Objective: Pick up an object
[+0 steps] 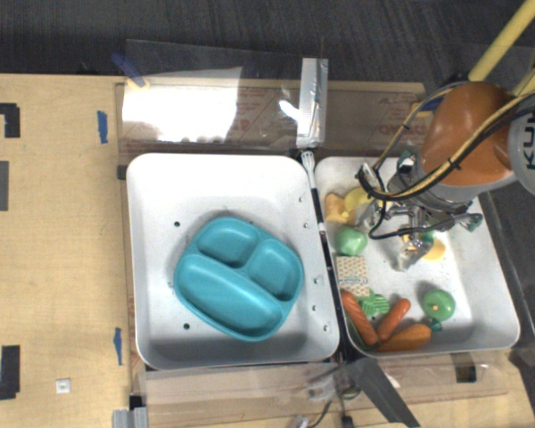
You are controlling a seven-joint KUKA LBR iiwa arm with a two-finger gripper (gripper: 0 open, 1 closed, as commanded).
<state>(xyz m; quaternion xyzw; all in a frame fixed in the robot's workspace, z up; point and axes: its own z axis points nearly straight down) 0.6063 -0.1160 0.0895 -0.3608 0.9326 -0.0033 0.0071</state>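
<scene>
Surface (45,239): tan board, two white bins side by side.
Left bin (152,185): teal divided plate (239,277), tilted.
Right bin (481,275): toy food; green apple (440,304) near front right, carrots (388,324) along front edge, green ball (351,240) and yellow piece (339,206) at left wall.
End effector (415,250): low over right bin's middle, beside a yellow item (436,251); grip state can't be told, cables block it.

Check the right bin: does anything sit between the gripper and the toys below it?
Nothing visible does. The gripper hangs low in the right bin, with a yellow piece right beside it. The green apple and the carrots lie nearer the front wall, bare bin floor between.
</scene>
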